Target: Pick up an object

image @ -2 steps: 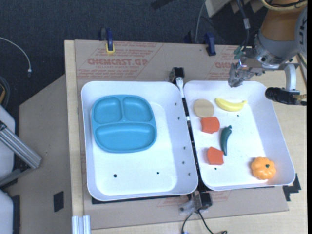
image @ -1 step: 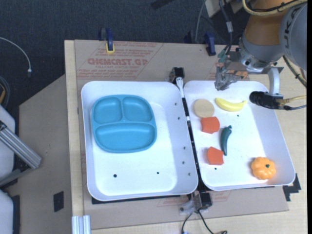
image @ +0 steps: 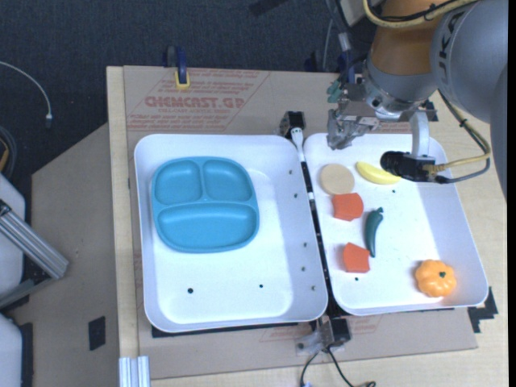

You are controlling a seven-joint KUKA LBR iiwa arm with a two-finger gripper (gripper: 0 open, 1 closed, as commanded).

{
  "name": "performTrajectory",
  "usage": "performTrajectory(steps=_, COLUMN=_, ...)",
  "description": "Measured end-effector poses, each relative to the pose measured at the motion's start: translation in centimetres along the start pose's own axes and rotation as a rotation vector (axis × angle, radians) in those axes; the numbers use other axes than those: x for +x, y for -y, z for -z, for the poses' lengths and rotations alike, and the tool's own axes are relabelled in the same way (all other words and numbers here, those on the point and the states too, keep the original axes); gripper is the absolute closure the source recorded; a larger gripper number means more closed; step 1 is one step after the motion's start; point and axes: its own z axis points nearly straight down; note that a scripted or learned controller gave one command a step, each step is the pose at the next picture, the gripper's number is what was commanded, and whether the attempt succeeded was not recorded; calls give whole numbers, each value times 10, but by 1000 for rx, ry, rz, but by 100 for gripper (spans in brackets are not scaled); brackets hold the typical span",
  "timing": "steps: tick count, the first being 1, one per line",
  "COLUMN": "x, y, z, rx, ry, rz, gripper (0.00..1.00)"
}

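Pincer (image: 345, 138) poised at the right bin's upper left corner.
We cannot tell its grip; just below lie a round tan disc (image: 337, 179) and a yellow plastic banana (image: 377, 173).

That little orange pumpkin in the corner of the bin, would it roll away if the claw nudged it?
Probably a little. The toy pumpkin looks round and squat, so a nudge may rock or roll it, though the nearby wall of the right bin should stop it. Its glossy, ribbed surface suggests hard plastic, likely stiff, light and somewhat slippery. The gripper hangs above the bin's far edge.
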Motion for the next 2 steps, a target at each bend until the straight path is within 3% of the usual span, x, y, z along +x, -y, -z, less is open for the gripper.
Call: performTrajectory(steps=2, x=99, y=18, z=-14, rx=3, ry=0, rz=0, gripper=100)
